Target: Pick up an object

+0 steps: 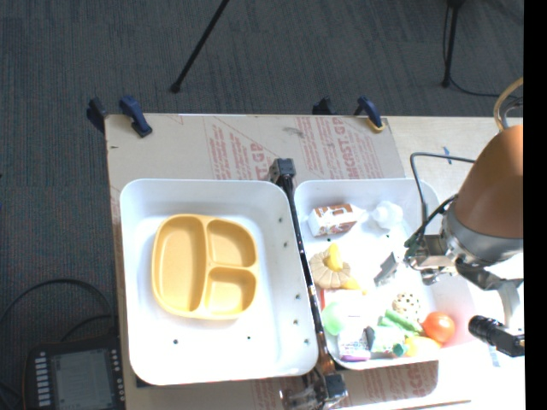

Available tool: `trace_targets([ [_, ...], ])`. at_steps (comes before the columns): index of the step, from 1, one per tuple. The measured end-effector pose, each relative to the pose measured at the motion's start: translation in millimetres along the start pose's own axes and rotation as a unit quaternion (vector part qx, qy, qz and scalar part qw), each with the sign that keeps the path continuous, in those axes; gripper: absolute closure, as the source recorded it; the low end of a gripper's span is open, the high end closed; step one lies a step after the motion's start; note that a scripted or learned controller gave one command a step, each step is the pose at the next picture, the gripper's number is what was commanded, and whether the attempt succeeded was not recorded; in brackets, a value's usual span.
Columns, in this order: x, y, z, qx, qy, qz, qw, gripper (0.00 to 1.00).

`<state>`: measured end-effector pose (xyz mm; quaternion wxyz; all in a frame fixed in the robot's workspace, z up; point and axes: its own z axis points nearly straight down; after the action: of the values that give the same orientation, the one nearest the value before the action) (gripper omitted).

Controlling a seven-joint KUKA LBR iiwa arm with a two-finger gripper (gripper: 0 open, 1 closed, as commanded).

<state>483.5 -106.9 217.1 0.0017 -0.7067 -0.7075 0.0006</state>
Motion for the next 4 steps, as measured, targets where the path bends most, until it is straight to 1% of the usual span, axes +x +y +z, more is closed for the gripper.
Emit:
trace_targets([
  [1, 16.3, 50.1, 128.0, 0.002, 0.0, 0.001, 1.0, 0.0],
  [2, 20.0, 105.1, 129.1, -0.001, 0.0, 0.0, 1.0, 0.0],
  [3, 1.3, 146.3, 129.8, 0.002, 0.0, -0.001, 1.0, 0.0],
  [4, 1.8, 146.3, 119.9, 0.002, 0.0, -0.003, 1.0, 1.0],
])
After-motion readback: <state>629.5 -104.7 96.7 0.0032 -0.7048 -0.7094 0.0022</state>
